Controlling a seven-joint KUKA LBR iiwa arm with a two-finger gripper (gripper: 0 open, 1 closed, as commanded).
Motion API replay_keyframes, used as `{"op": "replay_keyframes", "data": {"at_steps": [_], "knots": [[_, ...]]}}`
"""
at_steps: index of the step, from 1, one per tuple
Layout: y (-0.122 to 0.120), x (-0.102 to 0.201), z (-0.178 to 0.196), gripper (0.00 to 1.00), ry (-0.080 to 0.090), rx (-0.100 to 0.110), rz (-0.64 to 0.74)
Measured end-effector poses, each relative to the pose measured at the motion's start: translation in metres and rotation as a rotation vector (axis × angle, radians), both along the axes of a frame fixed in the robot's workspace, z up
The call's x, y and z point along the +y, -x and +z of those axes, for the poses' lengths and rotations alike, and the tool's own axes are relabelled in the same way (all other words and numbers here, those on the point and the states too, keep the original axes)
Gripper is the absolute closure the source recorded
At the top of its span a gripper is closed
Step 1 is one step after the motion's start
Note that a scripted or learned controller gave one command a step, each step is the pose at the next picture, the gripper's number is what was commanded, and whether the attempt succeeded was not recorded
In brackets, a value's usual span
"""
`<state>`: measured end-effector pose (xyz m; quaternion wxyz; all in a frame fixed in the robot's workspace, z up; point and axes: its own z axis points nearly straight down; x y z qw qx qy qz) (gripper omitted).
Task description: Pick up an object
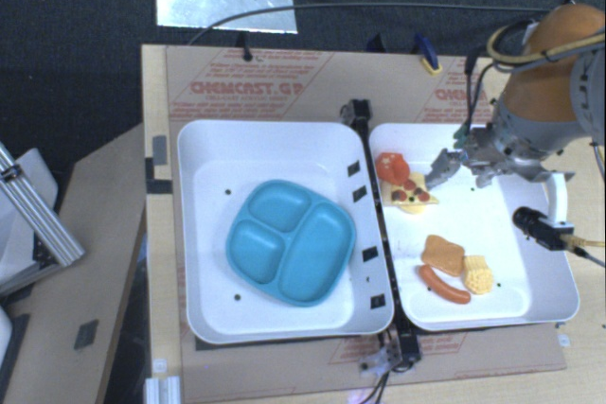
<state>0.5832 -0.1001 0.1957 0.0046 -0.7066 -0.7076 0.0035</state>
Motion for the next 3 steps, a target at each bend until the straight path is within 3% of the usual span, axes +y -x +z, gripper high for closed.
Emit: {"op": "replay_keyframes", "data": {"at_steps": [1, 3], "knots": [[-0.003, 0.0, 0.007, 0.0, 0.001, -0.013, 0.002], [0.003, 0.006, -0.092, 0.0, 0.001, -0.011, 0.0]]}}
